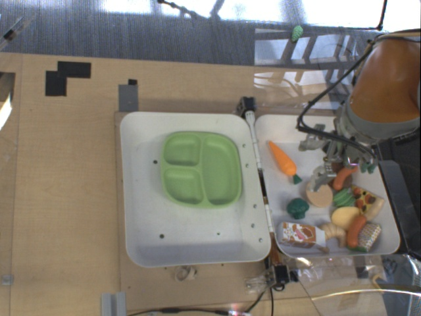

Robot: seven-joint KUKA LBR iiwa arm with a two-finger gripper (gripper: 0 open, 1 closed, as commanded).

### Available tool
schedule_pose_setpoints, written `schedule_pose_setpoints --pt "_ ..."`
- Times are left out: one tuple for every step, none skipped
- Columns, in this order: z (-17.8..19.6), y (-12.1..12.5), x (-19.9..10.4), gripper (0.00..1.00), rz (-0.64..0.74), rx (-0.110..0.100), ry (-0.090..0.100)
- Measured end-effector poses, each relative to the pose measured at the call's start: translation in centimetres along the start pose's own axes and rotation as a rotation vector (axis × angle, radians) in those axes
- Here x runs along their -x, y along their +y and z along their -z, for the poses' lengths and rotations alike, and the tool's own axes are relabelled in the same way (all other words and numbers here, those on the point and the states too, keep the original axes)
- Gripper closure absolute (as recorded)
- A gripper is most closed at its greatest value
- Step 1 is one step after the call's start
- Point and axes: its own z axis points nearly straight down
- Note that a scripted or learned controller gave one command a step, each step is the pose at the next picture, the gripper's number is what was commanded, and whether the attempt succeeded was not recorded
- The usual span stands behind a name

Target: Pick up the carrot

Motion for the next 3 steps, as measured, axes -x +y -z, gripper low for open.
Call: schedule_pose_setpoints --pt "-11.0 -0.9 2.1 0.0 0.0 -0.001 -0.005" --pt "-12.0 0.8 1.7 0.0 -0.205 -0.001 -0.005" --pt "-12.1 0.5 5.2 0.0 -0.572 0.0 -0.004"
